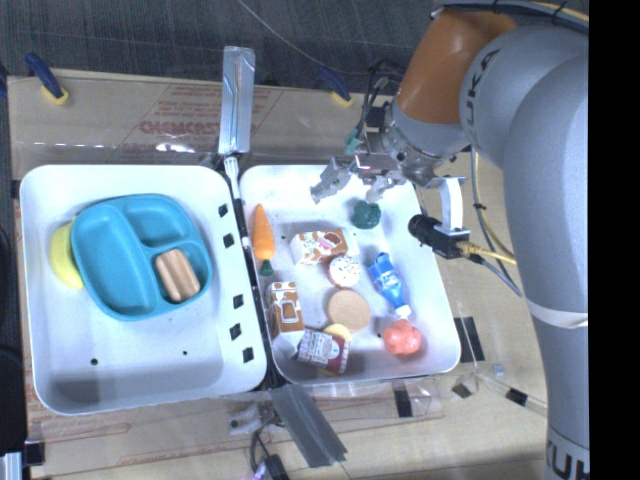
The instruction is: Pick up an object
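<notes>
- The gripper (352, 176) hung over the far end of the right bin (440, 298), its two fingers spread apart with nothing between them.
- Just beside it, toward the near side, sat a small dark-green object (366, 213) (too small to name with confidence); it looked the likeliest candidate, though any item would satisfy the task.
- The rest of the right bin's load lay closer to the camera: a carrot (262, 233) against the left wall, a blue bottle (386, 279), a round biscuit-coloured disc (349, 309), a reddish-orange lump (402, 340), and several small printed packets (318, 246).
- The left bin (60, 368) held a blue divided plate (130, 253) with a sausage-like piece (177, 274) in one compartment.
- Risk, as I judged it: the green object was small and rounded, so the fingers could close off-centre and squirt it sideways.
- It also sat near the far wall, where a finger might catch the rim on descent.
</notes>
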